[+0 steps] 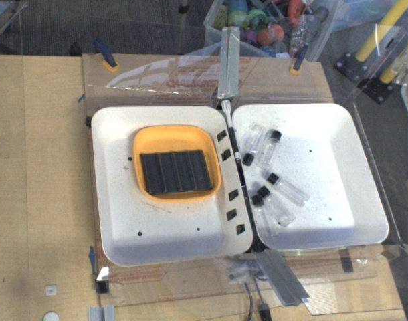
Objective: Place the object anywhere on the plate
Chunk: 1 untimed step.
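An orange plate (pixel 145 141) lies in the left white bin (pixel 117 219). A flat black ribbed block (pixel 175 172) rests on it, covering most of its middle. In the right bin (pixel 338 179) lie several clear plastic vials with black caps: one near the top (pixel 267 143), one in the middle (pixel 284 188), one lower down (pixel 269 204).
A metal divider strip (pixel 228 72) runs between the bins, with black tabs along the left bin's right wall. A clear box of colourful toys (pixel 271 9) stands behind the bench. Wooden bench surface (pixel 37 179) stretches to the left.
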Available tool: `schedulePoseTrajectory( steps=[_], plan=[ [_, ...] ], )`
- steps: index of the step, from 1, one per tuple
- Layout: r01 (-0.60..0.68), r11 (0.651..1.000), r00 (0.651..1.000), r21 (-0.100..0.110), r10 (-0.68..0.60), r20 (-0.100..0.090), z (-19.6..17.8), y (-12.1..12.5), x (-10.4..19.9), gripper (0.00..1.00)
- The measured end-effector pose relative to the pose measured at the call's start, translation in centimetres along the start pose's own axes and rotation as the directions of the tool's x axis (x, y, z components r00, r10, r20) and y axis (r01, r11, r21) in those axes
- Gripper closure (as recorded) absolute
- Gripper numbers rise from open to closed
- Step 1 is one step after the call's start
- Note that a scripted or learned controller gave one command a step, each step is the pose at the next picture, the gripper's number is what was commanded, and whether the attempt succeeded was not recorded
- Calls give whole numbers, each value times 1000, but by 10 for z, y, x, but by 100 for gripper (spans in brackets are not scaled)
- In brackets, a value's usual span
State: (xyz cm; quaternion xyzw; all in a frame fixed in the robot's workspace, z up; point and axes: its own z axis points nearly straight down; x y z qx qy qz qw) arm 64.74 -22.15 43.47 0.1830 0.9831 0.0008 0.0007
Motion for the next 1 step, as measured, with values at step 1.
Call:
schedulePoseTrajectory(
  steps=[1],
  plan=[
    [279,960,960,-1,-279,0,0,-6,14,100]
  ],
)
